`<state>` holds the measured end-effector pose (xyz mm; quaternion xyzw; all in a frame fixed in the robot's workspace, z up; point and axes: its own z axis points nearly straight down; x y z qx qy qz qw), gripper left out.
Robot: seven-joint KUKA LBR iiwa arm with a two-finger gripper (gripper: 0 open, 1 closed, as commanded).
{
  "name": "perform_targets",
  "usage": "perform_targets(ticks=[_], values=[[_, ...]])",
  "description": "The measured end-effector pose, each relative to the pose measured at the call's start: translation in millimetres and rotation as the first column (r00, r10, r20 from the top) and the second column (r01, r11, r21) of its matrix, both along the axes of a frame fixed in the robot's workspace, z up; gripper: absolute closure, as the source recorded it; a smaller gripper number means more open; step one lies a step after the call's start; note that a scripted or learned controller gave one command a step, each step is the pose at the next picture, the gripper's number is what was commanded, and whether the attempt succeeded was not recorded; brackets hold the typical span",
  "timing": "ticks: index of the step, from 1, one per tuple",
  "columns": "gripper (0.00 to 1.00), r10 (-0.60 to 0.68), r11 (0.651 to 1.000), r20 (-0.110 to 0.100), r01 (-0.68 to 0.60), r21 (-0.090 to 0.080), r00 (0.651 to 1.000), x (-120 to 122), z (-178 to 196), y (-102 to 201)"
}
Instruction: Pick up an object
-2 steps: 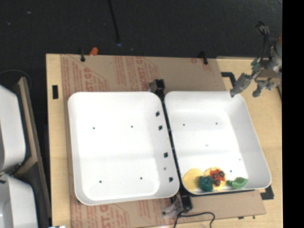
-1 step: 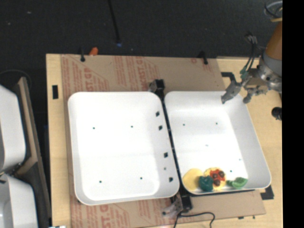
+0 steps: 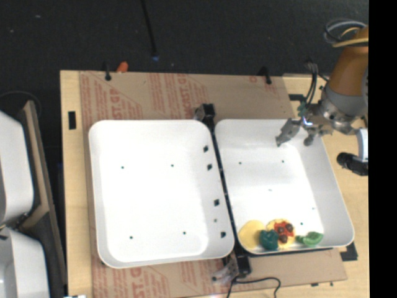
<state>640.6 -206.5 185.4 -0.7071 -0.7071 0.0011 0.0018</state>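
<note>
Two white bins are shown on the tabletop [image 3: 80, 98]. The end effector [image 3: 299, 134], fingers spread wide and empty, hangs over the right bin's [image 3: 267, 179] far edge; the clustered objects [image 3: 280, 233] lie well apart at its near edge. The approach step is judged in hand: travel toward them and descent are required next.

- The left bin [image 3: 155, 191] is seen in plain white, marked by a few small dark dots.
- The right bin [image 3: 279, 179] is likewise shown in white with scattered dark specks.
- A pale yellow object [image 3: 249, 233] is seen in the right bin's near corner.
- A teal object [image 3: 269, 239] is shown beside it.
- A red and orange object [image 3: 284, 228] is speckled with dark spots.
- A bright green object [image 3: 311, 238] is seen at the near edge.
- The cardboard sheet [image 3: 161, 98] under the bins is brown, printed with red lettering.
- The table [image 3: 73, 185] is pale wood-coloured.
- The arm [image 3: 348, 73] is banded in orange above a grey wrist.
- The gripper [image 3: 299, 133] is seen in grey metal.
- The black clips [image 3: 205, 112] between the bins are dark.
</note>
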Motion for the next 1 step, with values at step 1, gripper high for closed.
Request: perform_targets(ticks=[1], values=[[0.0,0.0,1.0,0.002,0.0,-0.001,1.0,3.2,-43.5,-4.1]])
